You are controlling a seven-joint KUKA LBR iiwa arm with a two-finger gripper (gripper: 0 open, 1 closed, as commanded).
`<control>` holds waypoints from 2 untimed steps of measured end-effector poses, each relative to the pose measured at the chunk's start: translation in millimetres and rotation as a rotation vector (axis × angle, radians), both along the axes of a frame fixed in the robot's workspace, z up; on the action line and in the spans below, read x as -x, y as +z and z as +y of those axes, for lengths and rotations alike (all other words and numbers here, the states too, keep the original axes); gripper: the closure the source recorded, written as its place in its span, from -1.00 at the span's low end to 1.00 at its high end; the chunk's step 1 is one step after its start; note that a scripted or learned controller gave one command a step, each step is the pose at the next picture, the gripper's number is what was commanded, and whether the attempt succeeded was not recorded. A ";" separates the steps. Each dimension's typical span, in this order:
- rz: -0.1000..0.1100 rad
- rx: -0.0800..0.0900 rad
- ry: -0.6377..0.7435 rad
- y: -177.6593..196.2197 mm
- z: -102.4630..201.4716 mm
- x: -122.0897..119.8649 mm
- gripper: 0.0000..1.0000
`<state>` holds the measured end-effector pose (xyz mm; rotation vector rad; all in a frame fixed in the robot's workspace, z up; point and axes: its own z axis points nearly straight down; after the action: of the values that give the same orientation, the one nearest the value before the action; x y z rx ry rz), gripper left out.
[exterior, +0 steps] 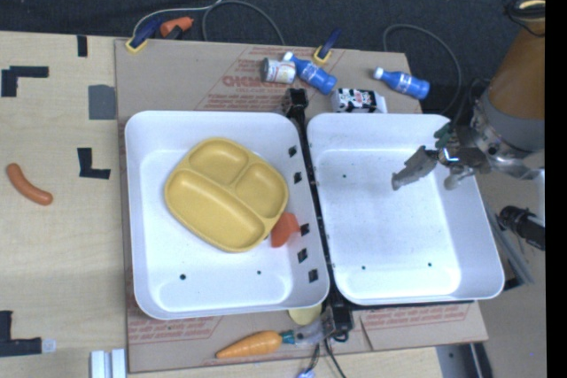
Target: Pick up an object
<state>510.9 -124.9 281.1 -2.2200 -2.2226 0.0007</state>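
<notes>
Taking the yellow divided plate as the landmark and working from the near edge of the desk back: a toy carrot lies below the plate, outside the bins, on the cardboard. The plate itself sits in the left bin, a rounded three-compartment dish, matte yellow, its long axis running diagonally from upper left to lower right. A small orange-red piece touches its lower right rim; its exact kind is too small to tell. Right of the plate, across the divider, is the right bin, and the gripper hangs over that bin's upper right part with its fingers spread and nothing between them. So the plate and the orange-red piece lie well to the gripper's left, in the other bin, and any pick would probably call for a reach across the divider. Beyond the plate, two small blue bottles lie on the cardboard.
</notes>
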 end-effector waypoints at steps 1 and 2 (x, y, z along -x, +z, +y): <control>0.014 -0.004 0.002 -130.8 26.4 5.3 -1.00; -0.003 0.004 -0.004 -117.3 -45.1 -42.4 -1.00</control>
<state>553.2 -170.0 163.7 -2.2279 -2.2216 0.0016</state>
